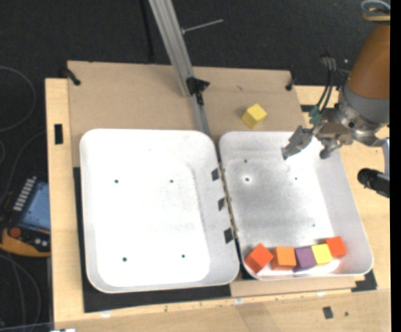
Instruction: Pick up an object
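My end effector (pixel 310 144) hangs over the far right corner of the right bin (pixel 276 206), fingers parted and holding nothing. I am high there because nothing has been chosen yet.

The things I could take sit well apart from me, along that bin's near wall. They make a row of five blocks: an orange-red cube (pixel 259 256) at the left, tilted up against the rim, then an orange one (pixel 285 256), a purple one (pixel 304 257), a yellow one (pixel 322 254) and another red one (pixel 336 246). They touch side to side, probably because they have slid down against the wall, which leaves my fingers little room between neighbours. I judge the end cubes the easier grasps.

A lone yellow cube (pixel 254 115) lies on the tabletop (pixel 138 102) beyond the bins, near me but outside them. The left bin (pixel 152 206) holds nothing I can grasp.
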`<action>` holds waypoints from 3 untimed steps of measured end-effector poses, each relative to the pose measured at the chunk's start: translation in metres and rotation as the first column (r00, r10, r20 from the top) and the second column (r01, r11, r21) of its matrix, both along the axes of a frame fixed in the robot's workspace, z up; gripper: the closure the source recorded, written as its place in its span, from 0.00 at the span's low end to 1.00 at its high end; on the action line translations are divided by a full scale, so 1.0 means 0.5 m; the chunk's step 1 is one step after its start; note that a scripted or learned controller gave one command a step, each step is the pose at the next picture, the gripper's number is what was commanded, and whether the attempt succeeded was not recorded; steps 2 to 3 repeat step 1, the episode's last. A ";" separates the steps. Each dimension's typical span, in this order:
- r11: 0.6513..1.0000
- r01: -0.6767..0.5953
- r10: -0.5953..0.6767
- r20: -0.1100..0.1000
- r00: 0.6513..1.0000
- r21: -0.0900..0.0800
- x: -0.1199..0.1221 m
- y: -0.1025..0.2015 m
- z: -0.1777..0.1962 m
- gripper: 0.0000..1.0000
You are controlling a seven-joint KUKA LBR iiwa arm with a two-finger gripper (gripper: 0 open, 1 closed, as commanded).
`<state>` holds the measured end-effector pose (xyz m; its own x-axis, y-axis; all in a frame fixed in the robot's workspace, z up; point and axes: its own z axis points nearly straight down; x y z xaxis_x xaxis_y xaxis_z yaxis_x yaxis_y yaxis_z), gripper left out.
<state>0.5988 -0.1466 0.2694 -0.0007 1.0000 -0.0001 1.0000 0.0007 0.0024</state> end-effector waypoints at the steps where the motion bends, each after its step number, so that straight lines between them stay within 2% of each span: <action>1: 1.000 0.001 -0.001 -0.009 1.000 0.002 -0.172 0.112 -0.102 0.00; 3: 1.000 0.001 -0.001 -0.009 1.000 0.002 -0.172 0.112 -0.102 0.00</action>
